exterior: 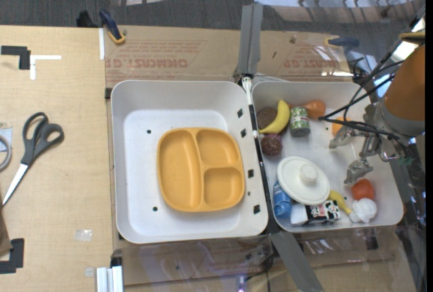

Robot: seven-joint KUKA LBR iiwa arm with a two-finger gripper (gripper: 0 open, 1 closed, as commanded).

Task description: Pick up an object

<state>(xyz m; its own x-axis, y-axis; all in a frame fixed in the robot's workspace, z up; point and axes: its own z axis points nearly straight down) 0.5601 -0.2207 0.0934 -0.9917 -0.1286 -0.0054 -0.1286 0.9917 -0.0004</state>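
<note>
down at the right bin's front edge sit a white puff and red ball; just above them the gripper hangs with fingers spread, nothing between, likely lining up on the ball. white lid rests mid-bin.

You see the arm cut off by the right edge, so only its orange band and wrist show. The tool hangs over the right bin, too small and cluttered with cables for you to judge its fingers. The white lid covers part of the blue item beneath it. The scissors and a ring-shaped thing run off the left edge.
</note>
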